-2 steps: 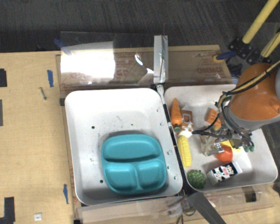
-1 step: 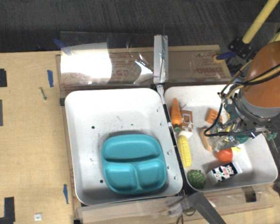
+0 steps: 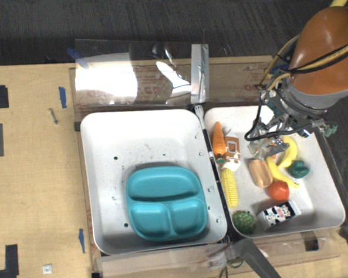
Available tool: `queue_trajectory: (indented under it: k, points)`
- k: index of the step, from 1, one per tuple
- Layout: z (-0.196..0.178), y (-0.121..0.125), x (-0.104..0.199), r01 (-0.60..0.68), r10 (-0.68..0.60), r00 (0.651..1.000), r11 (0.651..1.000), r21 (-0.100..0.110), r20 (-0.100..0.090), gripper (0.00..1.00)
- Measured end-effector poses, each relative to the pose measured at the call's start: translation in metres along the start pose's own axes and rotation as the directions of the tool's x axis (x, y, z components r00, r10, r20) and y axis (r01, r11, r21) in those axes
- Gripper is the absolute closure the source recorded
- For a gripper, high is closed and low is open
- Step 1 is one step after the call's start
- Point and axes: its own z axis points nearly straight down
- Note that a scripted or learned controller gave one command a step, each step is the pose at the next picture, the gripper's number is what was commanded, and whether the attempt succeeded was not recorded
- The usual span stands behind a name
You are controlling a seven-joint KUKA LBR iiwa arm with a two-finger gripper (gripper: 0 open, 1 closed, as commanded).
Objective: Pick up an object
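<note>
The end effector (image 3: 272,140) hangs low over the right bin (image 3: 331,214), at its upper middle, just above a cluster of toy food. Cables and metal parts crowd it, so I cannot tell whether it is released or clenched, and nothing is plainly grasped.

Directly beneath and just beside it lie a banana (image 3: 283,160), a bread roll (image 3: 259,172) and a tomato (image 3: 278,191). A carrot (image 3: 218,138) and a corn cob (image 3: 229,187) lie along the bin's left wall, with a green ball (image 3: 245,220) and a cow-patterned box (image 3: 278,212) near the front.

The left bin (image 3: 103,140) holds 1 teal tray (image 3: 165,202). Both bins rest on the tabletop (image 3: 30,185).

The step in hand looks like the approach over a chosen item, likely the banana or roll. The next move calls for a clean close on 1 object, then a lift.
</note>
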Motion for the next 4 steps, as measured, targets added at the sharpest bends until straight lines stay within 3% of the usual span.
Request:
queue_trajectory:
  k: [1, 2, 3, 4]
  points:
    - [-0.027, -0.011, -0.022, 0.191, -0.191, 0.982, 0.982, -0.001, 0.000, 1.00]
    - [-0.030, -0.029, -0.056, 0.324, -0.324, 0.946, 0.946, -0.002, 0.000, 1.00]
    - [-0.049, -0.053, -0.094, 0.494, -0.494, 0.870, 0.870, -0.002, 0.001, 1.00]
    - [-0.062, -0.053, -0.096, 0.492, -0.492, 0.871, 0.871, 0.008, 0.011, 1.00]
